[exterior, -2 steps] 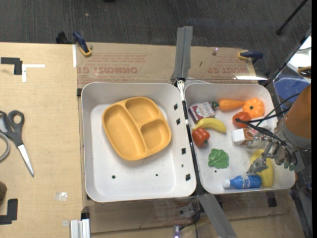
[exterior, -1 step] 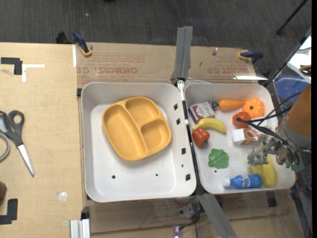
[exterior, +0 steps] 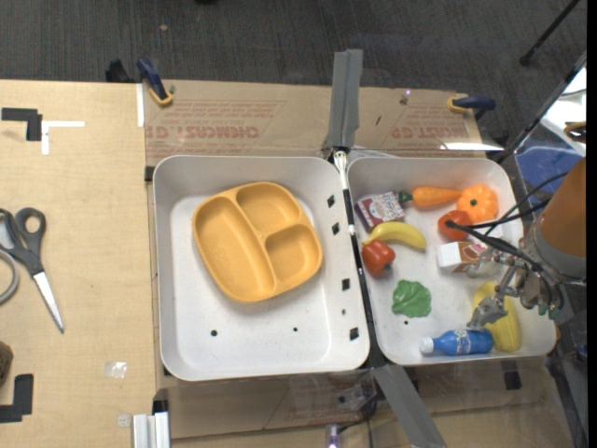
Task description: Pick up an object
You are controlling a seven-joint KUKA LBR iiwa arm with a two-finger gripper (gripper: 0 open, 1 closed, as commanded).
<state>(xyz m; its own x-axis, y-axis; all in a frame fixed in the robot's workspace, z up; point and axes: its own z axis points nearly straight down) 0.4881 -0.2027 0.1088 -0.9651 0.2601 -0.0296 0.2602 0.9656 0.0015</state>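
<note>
Here the hand (exterior: 492,299) hovers over the yellow corn (exterior: 505,328), grip state unclear. The corn's long axis runs up-down, just beside the blue bottle (exterior: 458,343).

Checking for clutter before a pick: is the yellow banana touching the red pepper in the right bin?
Touching. In the camera view the curved yellow banana lies with its left end against the top of the round red pepper, with no white floor between them.
</note>
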